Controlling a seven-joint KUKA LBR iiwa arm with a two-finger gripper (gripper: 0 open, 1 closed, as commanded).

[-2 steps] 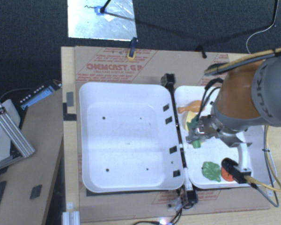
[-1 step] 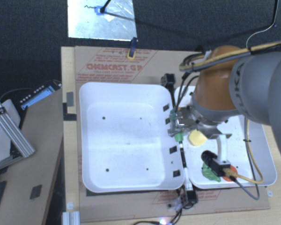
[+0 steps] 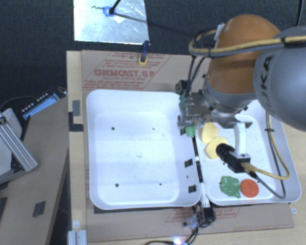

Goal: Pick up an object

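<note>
Tool sits low at the right bin's inner wall; its opening can't be told from here. Two yellow pieces lie just beside it, green piece and orange disc nearer the front. You should centre over one yellow piece before descending.

Pale yellow piece: flat, rounded; lain in the right bin, near its left wall, partly covered from above by the arm.
Yellow round piece: deeper yellow, disc-like; placed just below the pale one, touching or overlapping it.
Green object: lumpy, irregular; lain near the bin's front edge.
Orange-red disc: round, flat; set just beside the green object, to its right.
</note>
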